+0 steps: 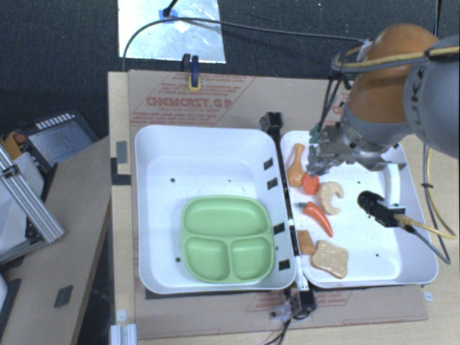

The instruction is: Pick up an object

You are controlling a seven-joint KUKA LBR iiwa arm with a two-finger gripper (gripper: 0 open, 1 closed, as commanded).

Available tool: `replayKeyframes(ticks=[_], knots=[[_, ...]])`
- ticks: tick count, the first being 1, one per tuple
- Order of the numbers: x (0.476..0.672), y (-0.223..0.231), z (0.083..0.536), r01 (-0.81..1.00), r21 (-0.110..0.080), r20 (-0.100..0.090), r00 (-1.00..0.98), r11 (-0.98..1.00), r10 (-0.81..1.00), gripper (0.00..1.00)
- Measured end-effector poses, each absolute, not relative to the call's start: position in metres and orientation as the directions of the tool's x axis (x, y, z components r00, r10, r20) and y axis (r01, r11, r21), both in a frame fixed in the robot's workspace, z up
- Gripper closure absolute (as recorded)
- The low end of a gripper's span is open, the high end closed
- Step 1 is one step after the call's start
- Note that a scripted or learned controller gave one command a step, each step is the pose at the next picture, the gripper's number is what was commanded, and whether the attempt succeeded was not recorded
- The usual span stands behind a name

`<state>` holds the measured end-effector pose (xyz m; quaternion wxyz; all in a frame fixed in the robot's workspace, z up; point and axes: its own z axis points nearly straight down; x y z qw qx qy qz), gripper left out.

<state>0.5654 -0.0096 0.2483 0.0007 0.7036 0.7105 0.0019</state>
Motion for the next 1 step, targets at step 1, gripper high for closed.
replayKeyframes(ticks=[1], knots=[[0.5947,0.0376,0.2340,1.000,0.003,0.001,-0.009,0.009,1.000,1.00]])
